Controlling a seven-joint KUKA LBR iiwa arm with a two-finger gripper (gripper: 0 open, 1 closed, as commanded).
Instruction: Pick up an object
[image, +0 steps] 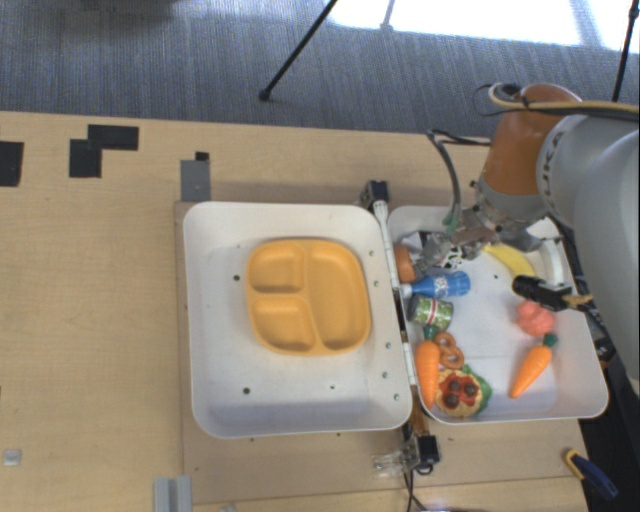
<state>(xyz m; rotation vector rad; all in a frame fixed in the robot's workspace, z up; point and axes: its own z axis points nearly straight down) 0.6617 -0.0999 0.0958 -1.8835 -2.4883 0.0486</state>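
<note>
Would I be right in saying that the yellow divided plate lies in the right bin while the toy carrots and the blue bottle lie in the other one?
Not quite: the camera view shows the yellow divided plate in the left bin. The toy carrots and the blue bottle lie in the other bin, the right one, as you said.

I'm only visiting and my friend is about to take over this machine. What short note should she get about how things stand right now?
Pincer: low over the right bin, near the blue bottle; whether it grips anything can't be told.
Right bin: bottle, green can, two carrots, pizza slice, pink toy, banana.
Left bin: a yellow divided plate.
Done: nothing visibly lifted.
Left: grasp and lift one object.
</note>
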